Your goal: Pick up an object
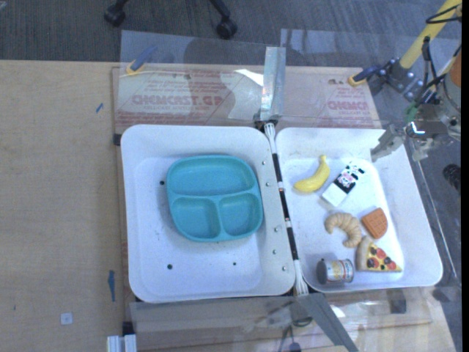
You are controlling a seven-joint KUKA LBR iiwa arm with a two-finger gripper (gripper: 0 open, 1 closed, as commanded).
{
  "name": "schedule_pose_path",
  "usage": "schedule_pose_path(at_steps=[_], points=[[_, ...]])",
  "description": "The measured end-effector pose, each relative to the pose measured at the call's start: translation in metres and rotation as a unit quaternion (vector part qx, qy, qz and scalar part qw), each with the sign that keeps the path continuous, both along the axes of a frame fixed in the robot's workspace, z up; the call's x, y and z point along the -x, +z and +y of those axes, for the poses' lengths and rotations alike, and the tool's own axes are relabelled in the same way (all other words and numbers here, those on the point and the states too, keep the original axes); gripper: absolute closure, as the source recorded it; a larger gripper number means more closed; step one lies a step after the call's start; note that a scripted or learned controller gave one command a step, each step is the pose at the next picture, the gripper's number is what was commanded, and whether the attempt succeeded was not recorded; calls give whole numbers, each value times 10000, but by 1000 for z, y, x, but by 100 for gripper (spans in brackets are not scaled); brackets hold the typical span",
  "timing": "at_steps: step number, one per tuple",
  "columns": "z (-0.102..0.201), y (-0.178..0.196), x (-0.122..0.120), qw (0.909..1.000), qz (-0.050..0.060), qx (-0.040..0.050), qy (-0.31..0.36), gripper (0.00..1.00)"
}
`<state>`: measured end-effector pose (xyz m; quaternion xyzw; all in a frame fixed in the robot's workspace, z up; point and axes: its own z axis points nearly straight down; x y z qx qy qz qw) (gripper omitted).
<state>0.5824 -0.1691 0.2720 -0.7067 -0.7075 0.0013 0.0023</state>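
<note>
The right bin [418, 196] holds several toy foods: a yellow banana [311, 176], a black-and-white milk carton [344, 182], a croissant [344, 226], an orange toast piece [374, 222], a pizza slice [378, 258] and a small tin can [335, 270]. My gripper [403, 145] hovers over the bin's far right corner, up and to the right of the carton. It is open, with nothing between its fingers, and touches none of the objects.
A teal divided plate [214, 196] lies in the left bin [139, 218]. A metal divider post [272, 86] stands behind the seam between the bins. Cables and the arm [432, 64] crowd the upper right. A wooden bench [51, 196] lies to the left.
</note>
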Motion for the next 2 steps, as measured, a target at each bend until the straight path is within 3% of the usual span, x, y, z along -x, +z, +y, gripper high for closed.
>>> schedule_pose_path(at_steps=[1, 2], points=[[15, -159, -19, 10000, -16, 5, 5, 0], [-7, -185, -54, 10000, -50, 6, 13, 0]])
